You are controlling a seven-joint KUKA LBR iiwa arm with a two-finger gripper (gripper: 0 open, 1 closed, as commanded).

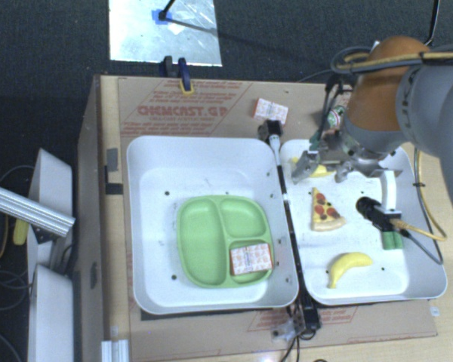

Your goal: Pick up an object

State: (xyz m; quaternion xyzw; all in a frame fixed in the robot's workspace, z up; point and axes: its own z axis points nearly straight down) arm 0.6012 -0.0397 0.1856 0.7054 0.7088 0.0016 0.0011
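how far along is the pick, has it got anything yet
Nothing looks lifted so far. The end effector is low at the far end of the right bin, over a yellow piece. The pizza slice and banana lie untouched. Grasp and lift remain.

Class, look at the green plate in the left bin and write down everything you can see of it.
The green plate is pale green, smooth and plastic-looking, with rounded corners and low ridges dividing it into three compartments. It lies flat on the floor of the left bin, toward the bin's near right part. A small patterned red-and-white packet lies in its near right compartment, and nothing lies in the other two.
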